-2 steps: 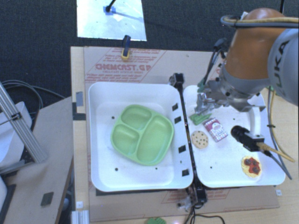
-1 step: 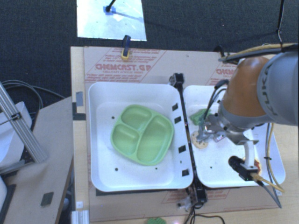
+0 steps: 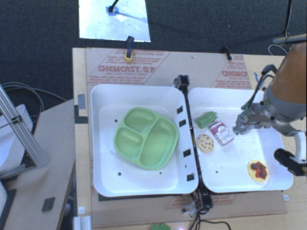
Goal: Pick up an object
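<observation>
The right bin (image 3: pixel 225 181) holds a green bean-like piece (image 3: pixel 206 119), a small red and white packet (image 3: pixel 221 132), a round cookie (image 3: pixel 205 143) and a small pizza-like disc (image 3: pixel 257 170). My gripper (image 3: pixel 239 127) hangs just right of the packet, low over the bin, with the grey arm and its orange band behind it at the right edge. Nothing shows between the fingers, and they are too small and dark for me to judge their state.
The left bin (image 3: pixel 103 176) carries a green divided plate (image 3: pixel 146 138). A black divider with clips (image 3: pixel 188 133) runs between the bins. A black arm part (image 3: pixel 289 161) sits over the right bin's right rim. Cardboard lies under both bins.
</observation>
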